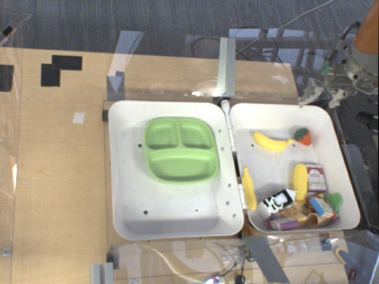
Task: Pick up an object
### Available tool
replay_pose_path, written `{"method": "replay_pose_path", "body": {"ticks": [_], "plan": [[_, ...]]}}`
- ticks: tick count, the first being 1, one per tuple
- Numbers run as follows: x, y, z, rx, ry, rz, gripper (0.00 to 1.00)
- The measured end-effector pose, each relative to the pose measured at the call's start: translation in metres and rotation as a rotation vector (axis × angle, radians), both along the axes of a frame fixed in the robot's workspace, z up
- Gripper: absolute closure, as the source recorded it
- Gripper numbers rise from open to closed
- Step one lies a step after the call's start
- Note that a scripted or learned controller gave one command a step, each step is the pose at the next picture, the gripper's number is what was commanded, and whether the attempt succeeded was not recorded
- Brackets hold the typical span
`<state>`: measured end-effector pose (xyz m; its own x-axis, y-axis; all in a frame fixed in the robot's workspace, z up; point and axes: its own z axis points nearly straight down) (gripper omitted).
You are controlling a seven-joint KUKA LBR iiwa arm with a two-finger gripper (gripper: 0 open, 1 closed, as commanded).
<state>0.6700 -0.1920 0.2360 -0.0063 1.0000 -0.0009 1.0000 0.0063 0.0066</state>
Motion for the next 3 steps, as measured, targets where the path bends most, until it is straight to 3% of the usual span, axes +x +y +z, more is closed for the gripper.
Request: {"method": "replay_pose_path", "body": {"ticks": [1, 2, 3], "plan": [[-0.042, 0.045, -0.105, 0.001, 0.003, -0.021, 0.0], [-0.06, 0.077, -0.146, -0.002, -0.007, 0.115, 0.0], [-0.019, 0.103, -0.147, 0.0, -0.005, 0.108, 0.0]]}}
